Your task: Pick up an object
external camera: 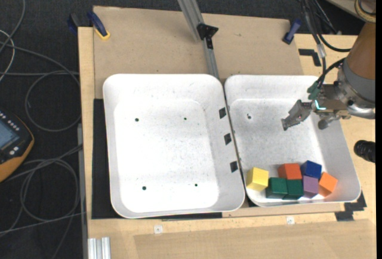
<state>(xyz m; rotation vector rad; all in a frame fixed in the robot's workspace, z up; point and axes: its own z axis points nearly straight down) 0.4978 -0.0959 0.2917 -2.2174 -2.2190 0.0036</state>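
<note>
Several small blocks lie bunched at the near edge of the right bin (271,88): a yellow block (258,178), a green block (285,187), a red block (291,171), a blue block (312,167), a purple block (311,184) and an orange block (327,182). My gripper (310,119) hangs above the right bin's middle right, farther back than the blocks and apart from them. Its two fingers are spread open and hold nothing.
The left bin (119,88) sits beside the right one, with black clips on the shared rim. A slanted metal pole (191,4) rises from behind the bins. Blue clamps hold the board's far corners. Cables lie on the floor to the left.
</note>
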